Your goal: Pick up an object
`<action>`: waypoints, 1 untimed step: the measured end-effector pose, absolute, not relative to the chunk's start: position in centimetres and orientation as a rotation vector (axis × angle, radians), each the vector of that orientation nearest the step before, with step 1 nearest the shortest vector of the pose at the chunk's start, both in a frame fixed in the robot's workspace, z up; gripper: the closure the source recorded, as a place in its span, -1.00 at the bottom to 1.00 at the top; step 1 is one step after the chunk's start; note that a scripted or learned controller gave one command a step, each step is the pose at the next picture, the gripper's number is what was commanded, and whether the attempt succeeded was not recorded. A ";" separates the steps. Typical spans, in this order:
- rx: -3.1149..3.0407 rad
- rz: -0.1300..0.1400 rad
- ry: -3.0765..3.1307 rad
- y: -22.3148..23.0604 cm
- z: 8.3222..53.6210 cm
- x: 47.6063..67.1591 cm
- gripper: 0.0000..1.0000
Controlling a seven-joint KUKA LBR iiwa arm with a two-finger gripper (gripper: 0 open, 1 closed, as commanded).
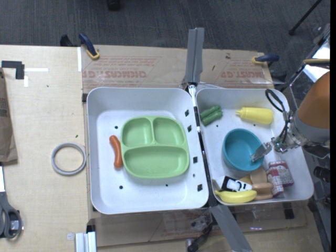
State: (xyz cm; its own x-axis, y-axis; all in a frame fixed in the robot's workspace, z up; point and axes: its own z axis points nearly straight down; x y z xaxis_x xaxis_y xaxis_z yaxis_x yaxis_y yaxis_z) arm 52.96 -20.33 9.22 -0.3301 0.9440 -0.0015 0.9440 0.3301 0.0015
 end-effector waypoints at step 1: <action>1.803 0.000 2.572 -16.6 9.2 58.1 -1.00</action>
